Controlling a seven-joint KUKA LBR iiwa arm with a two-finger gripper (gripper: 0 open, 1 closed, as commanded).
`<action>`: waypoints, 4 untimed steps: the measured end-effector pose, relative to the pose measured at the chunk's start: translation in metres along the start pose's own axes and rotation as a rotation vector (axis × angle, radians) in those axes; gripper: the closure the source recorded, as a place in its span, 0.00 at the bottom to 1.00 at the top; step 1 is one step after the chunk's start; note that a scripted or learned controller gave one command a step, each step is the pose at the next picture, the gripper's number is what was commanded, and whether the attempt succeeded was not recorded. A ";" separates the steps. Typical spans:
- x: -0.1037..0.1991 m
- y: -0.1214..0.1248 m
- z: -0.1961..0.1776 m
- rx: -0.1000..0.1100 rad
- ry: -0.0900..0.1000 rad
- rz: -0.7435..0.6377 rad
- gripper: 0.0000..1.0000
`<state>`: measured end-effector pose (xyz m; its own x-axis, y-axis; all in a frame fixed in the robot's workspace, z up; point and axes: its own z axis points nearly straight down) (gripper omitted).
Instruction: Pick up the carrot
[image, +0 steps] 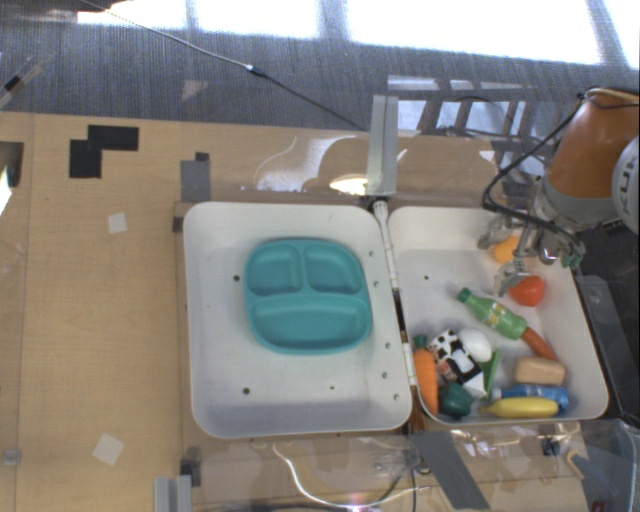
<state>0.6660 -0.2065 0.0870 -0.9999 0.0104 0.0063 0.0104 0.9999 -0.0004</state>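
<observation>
On the bench sit two white bins: the left bin (210, 330) holds one teal divided plate (307, 295), and the right bin (440, 245) holds one carrot (426, 378), one green bottle (493, 313), one tomato (527, 290), one banana (520, 407) and one cow toy (462, 352). The arm reaches in from the upper right, its tool (512, 268) hanging over the right bin's upper part just beside the tomato; whether it is clenched or released I cannot tell. The carrot is orange and tapered, lying lengthwise along that bin's lower left wall.

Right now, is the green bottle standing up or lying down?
Lying down. The green bottle rests on its side on the floor of the right bin, cap pointing toward the upper left, body slanting toward the lower right.
</observation>
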 end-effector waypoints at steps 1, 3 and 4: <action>-0.006 0.001 -0.016 0.005 -0.027 -0.004 1.00; 0.032 0.001 -0.203 0.002 -0.020 0.002 0.00; 0.024 0.003 -0.042 -0.004 -0.002 0.158 0.00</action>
<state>0.6420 -0.2031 0.1293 -0.9859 0.1672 0.0048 0.1672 0.9859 0.0028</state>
